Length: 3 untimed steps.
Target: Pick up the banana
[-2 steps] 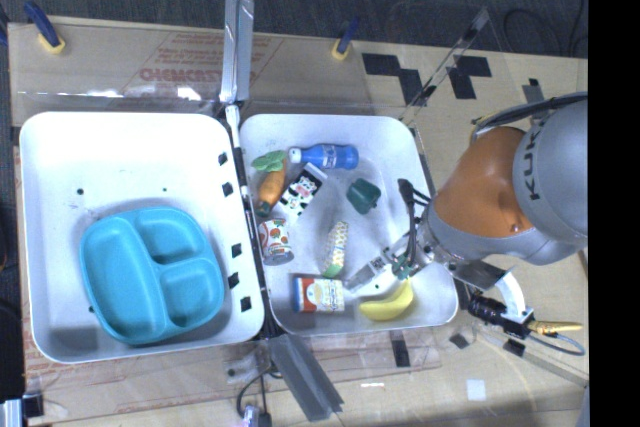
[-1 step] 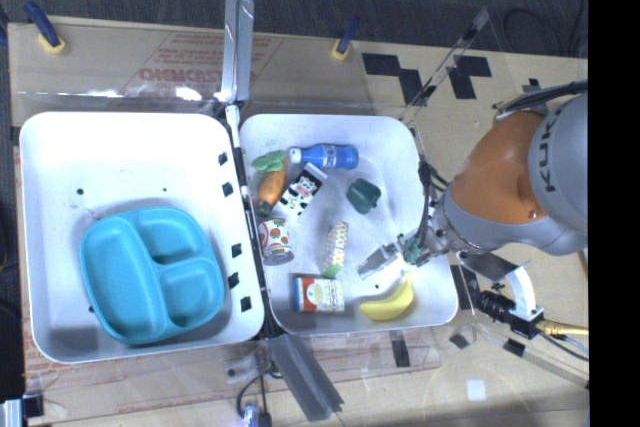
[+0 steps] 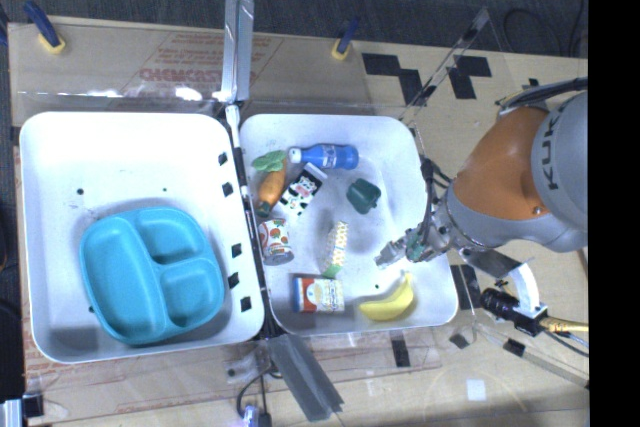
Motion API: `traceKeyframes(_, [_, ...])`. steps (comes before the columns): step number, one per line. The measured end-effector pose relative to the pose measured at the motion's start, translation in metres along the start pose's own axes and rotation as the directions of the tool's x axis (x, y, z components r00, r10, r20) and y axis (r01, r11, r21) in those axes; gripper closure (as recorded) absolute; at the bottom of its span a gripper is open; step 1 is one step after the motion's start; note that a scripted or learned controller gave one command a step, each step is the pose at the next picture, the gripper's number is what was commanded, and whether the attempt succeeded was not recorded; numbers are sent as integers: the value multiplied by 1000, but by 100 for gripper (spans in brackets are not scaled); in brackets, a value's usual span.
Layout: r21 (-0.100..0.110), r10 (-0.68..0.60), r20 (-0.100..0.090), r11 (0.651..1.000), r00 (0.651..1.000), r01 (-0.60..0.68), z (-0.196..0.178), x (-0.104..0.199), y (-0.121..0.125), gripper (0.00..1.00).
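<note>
While banana (image 3: 389, 301) lies left-right, tip up-right | gripper (image 3: 398, 253) jaws: state unclear

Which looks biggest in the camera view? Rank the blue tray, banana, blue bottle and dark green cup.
1. blue tray
2. blue bottle and banana, too alike to rank
3. dark green cup

At the right of your frame, the arm (image 3: 530, 185) is grey with a rounded orange band and dark lettering; its small metallic gripper (image 3: 405, 251) looks grey.
</note>
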<state>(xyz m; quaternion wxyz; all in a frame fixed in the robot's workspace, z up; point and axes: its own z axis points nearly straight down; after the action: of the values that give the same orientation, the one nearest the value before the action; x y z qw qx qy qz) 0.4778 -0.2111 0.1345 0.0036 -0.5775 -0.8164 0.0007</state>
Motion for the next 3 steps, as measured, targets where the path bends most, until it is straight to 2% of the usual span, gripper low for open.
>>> traceKeyframes(1, [0,0,0,1000,1000,0,0,0,0,0])
traceKeyframes(2, [-1,68,2,998,998,-68,-38,26,38,0])
traceKeyframes(3, [0,-227,-1,974,974,227,25,7,1,0])
